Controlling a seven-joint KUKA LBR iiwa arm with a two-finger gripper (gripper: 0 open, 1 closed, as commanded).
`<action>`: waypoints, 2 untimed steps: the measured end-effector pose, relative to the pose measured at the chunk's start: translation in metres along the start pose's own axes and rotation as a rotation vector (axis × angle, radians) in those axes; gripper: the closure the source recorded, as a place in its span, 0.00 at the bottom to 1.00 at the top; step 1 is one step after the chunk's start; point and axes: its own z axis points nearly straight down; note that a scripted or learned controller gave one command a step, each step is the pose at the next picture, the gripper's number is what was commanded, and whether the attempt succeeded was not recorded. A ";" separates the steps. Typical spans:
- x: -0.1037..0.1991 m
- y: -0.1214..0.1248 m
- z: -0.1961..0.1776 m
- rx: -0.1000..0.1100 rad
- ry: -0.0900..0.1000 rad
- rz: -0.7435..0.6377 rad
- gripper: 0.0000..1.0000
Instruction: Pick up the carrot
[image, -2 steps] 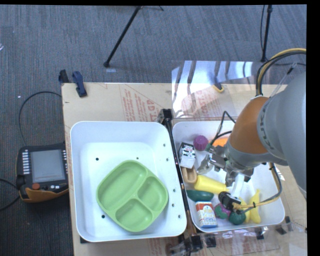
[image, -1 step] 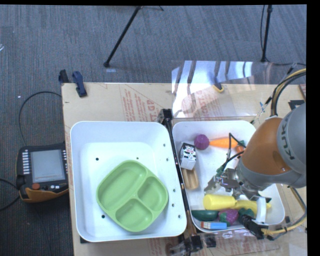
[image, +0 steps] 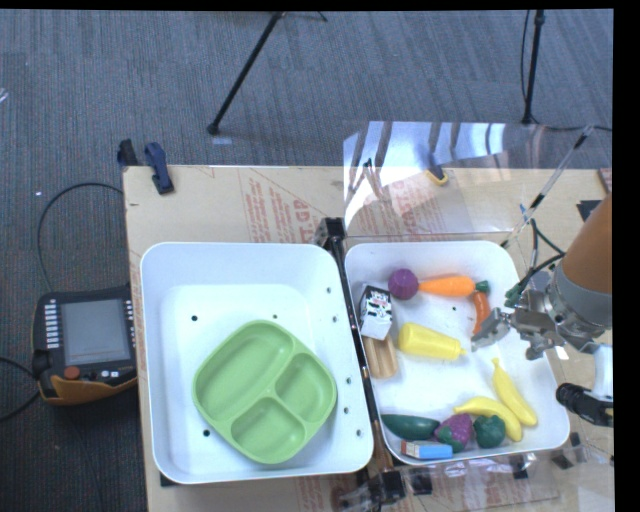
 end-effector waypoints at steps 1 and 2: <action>0.046 0.102 0.057 0.007 0.002 -0.156 0.00; 0.030 0.127 0.071 0.001 0.015 0.039 0.00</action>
